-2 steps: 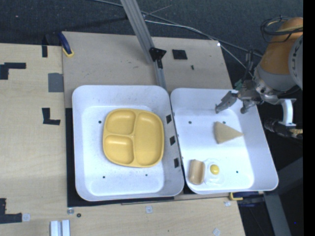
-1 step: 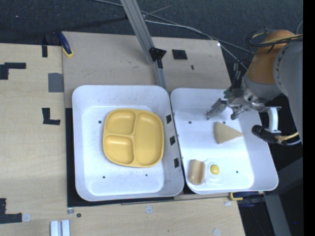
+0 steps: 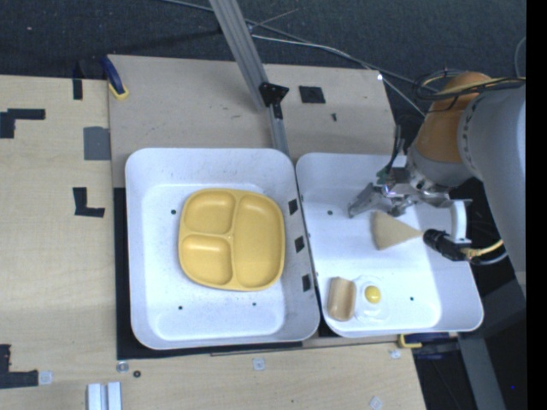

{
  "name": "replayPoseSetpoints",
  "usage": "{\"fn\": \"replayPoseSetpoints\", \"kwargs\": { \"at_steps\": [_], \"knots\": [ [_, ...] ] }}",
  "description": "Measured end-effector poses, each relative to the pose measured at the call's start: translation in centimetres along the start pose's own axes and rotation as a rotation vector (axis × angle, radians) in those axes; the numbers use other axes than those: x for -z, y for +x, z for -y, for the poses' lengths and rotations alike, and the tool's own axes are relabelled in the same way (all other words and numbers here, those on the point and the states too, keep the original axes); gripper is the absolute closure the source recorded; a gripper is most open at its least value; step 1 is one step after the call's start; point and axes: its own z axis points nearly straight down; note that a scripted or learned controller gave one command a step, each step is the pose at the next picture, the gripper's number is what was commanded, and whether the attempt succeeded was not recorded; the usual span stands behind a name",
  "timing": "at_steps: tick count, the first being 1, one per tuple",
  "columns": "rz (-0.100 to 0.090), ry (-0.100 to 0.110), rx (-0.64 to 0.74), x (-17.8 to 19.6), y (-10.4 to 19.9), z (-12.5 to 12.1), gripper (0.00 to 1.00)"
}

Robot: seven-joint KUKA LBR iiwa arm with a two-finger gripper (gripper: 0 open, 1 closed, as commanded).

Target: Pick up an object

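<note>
The grey arm (image 3: 496, 143) reaches over the right-hand white bin (image 3: 453, 314), its gripper (image 3: 385, 196) poised low near the bin's upper middle; whether it is spread or clenched cannot be told. A tan wedge (image 3: 395, 231) lies just below and slightly right of the gripper, pointed end up toward it. Nearer the bin's front edge sit a small brown roll (image 3: 341, 298) and a fried egg (image 3: 371, 296). A yellow divided plate (image 3: 232, 238) rests in the left bin (image 3: 145, 229).

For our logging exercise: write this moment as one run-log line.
gripper: over right bin | beside tan wedge | yellow plate: left bin
</note>
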Motion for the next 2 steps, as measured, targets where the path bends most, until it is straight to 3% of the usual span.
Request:
{"fn": "replayPoseSetpoints", "kwargs": {
  "at_steps": [1,2],
  "knots": [
    [0.003,-0.004,0.002,1.3,0.0,-0.1,1.00],
    [-0.001,-0.004,-0.001,7.7,-0.4,-0.5,1.00]
  ]
}}
